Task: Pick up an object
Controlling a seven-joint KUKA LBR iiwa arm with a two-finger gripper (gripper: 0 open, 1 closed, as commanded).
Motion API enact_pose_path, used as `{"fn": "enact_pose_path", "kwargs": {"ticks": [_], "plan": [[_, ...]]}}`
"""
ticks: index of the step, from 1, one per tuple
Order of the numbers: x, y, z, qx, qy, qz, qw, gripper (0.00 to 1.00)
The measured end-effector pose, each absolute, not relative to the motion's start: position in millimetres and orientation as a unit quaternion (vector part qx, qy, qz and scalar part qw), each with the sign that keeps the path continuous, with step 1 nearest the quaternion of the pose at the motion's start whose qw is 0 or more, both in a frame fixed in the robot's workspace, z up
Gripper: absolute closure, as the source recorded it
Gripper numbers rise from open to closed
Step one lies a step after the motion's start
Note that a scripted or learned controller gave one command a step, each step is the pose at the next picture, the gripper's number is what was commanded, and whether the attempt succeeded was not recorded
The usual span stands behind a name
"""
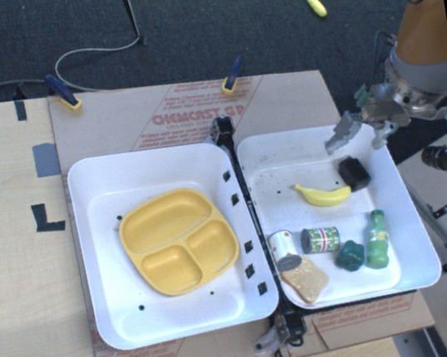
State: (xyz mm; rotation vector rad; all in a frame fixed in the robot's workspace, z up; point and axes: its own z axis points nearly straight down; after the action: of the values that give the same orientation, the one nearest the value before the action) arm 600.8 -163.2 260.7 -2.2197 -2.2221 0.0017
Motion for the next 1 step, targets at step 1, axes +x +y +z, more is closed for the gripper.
{"fn": "enact_pose_path", "kwargs": {"ticks": [1], "plan": [[657.7, -135.5, 152.6, -0.707, -0.708, 0.0011, 0.002, 0.0]]}}
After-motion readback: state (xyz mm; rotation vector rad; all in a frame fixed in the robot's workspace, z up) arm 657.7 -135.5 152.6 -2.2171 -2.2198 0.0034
